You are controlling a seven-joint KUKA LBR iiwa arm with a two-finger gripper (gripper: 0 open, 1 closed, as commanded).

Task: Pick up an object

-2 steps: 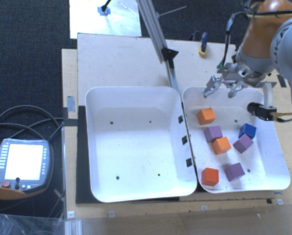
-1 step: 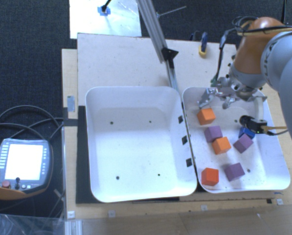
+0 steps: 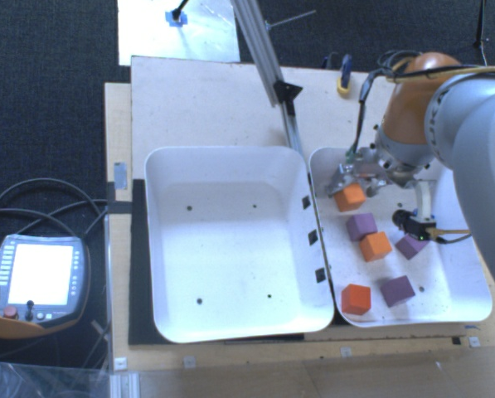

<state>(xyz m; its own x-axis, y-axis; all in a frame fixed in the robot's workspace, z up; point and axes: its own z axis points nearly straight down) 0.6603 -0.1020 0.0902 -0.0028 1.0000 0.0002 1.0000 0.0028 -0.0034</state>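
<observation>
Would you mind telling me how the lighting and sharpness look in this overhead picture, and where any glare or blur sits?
Camera view: even, soft light; the left bin looks washed out, nearly featureless white. The pale panel at top is blown out by glare. The pendant screen glows white, unreadable. The blocks, such as the orange block by the gripper, have soft edges; the picture is slightly blurry overall.

Three orange cubes, three purple cubes, two white bins.

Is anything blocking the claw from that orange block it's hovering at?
Nothing visible does. The gripper sits right at the orange block, near the top of the right bin. The closest purple block lies below it, apart.
</observation>
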